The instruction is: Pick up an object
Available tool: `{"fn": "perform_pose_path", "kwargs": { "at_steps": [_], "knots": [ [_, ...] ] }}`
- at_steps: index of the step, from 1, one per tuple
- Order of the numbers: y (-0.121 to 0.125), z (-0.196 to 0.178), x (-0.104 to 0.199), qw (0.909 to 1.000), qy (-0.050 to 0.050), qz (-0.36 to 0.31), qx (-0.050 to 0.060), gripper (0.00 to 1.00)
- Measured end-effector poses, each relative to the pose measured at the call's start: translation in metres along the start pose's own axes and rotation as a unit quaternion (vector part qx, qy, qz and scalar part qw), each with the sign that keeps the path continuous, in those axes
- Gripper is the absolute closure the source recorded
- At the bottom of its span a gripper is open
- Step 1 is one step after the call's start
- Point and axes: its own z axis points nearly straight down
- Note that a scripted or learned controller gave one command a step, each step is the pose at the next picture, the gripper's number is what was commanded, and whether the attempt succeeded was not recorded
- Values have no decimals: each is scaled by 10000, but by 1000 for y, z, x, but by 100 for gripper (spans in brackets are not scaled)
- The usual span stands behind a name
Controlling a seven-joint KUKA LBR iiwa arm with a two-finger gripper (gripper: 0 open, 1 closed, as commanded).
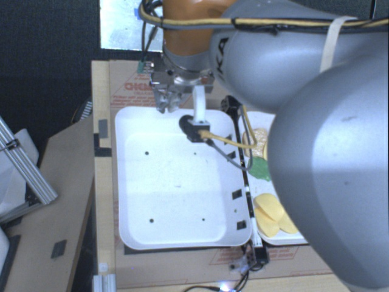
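Observation:
My gripper (168, 102) hangs over the far rim of the left white bin (140, 224), near its back middle. I see nothing held under it. In the right bin (285, 241), mostly hidden by the grey arm, lie two yellow rounded pieces (271, 214) near the front. A green object (260, 169) sits further back, and a pale yellow textured thing (259, 139) lies behind that. All three lie well to the right of the gripper.
The arm's big grey body (328, 132) covers most of the right bin. The bins rest on a brown cardboard sheet (103, 181). A metal rail (24, 169) slants at the left edge, off the bench.

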Motion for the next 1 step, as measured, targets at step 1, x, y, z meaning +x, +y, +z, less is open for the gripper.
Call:
{"fn": "perform_pose_path", "kwargs": {
  "at_steps": [1],
  "knots": [
    [-92,139,6,10000,-1,-5,27,100]
  ]
}}
